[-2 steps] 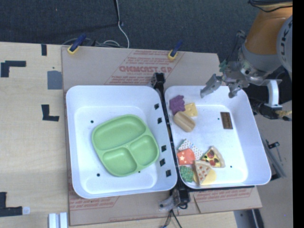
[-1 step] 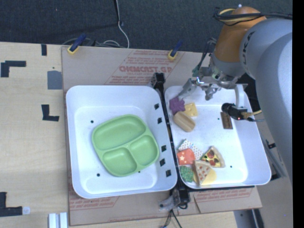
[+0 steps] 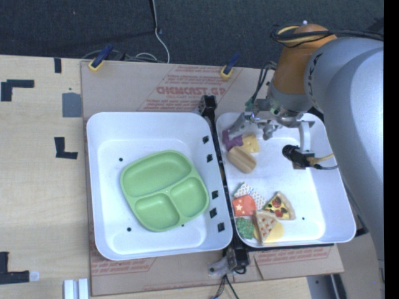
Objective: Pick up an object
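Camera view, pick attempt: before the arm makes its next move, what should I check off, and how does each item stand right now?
1. End effector is over the right bin, at its far left corner: ok.
2. A target lies close beneath it: purple piece, yellow piece and tan bread-like piece are clustered there: ok.
3. Target stands apart from its neighbours: not ok, the three crowd together.
4. An object is visibly held: cannot tell.
5. Bin wall clearance: not ok, the cluster sits near the divider between bins.
6. Green divided plate in the left bin is out of the arm's way: ok.
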You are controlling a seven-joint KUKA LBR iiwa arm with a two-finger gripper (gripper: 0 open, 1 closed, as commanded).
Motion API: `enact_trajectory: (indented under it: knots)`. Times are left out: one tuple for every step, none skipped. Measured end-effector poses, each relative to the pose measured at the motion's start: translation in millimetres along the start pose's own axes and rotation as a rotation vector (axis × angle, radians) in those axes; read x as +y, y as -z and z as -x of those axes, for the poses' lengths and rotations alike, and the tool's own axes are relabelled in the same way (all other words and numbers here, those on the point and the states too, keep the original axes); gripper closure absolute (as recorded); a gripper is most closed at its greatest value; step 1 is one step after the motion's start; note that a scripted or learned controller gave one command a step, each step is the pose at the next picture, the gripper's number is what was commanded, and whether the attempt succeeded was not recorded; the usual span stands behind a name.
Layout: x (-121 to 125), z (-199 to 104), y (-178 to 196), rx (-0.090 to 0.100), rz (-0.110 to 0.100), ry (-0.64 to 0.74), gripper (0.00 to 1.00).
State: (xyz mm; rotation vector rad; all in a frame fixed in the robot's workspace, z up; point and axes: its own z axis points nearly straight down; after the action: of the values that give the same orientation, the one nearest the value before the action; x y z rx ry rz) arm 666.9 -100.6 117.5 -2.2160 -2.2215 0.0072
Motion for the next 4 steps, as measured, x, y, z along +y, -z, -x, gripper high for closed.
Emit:
enact_trajectory:
  knots:
    - [-14, -3, -36, 0.0, 0.002, -0.001, 0.0]
    - [1, -4, -33, -0.002, 0.0, 0.0, 0.0]
    - [0, -4, -33, -0.002, 0.001, -0.002, 0.0]
    - [1, -4, -33, -0.002, 0.001, -0.002, 0.0]
